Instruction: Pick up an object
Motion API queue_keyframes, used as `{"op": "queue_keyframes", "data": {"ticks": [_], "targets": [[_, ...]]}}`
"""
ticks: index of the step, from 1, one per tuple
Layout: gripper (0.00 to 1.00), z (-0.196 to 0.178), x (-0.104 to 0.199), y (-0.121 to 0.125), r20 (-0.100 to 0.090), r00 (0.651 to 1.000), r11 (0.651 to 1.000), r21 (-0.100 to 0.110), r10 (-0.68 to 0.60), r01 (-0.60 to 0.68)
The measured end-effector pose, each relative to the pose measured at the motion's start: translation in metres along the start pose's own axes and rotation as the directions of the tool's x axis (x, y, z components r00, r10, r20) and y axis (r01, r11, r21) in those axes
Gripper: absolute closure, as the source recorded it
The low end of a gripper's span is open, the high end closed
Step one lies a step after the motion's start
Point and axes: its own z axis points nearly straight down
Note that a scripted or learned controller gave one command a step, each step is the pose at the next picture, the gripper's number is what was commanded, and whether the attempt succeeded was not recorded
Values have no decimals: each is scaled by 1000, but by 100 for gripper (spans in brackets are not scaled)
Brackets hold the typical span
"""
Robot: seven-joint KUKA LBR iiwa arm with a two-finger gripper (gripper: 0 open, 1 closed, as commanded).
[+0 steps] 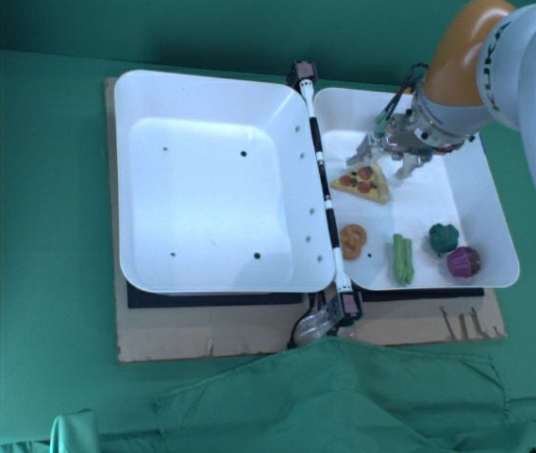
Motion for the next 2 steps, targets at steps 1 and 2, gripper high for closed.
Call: {"op": "queue_keyframes", "data": {"ticks": [1, 2], "targets": [[0, -1, 9, -27, 1, 1000, 1000, -3, 2, -2], [0, -2, -2, -89, 0, 1000, 1000, -8, 3, -3]]}}
